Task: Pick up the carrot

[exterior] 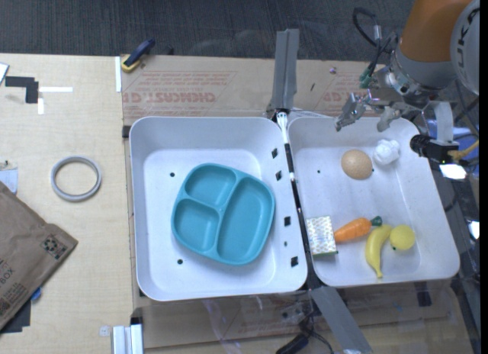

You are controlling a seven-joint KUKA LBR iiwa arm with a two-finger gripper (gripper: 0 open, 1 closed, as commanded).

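Approach step, nothing grabbed yet. My two-finger gripper hangs spread apart over the back rim of the right shallow white bin. Small orange carrot w/ green top lies near the front, betw. sponge block & yellow banana. Next: travel forward, drop, line fingers across it.

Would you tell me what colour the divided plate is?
Light blue plate, clearest in the camera view, in the left bin.

1. Your gripper hangs open above the right bin's far rim.
2. The carrot lies well below it, between sponge and banana.
3. The egg sits nearer.
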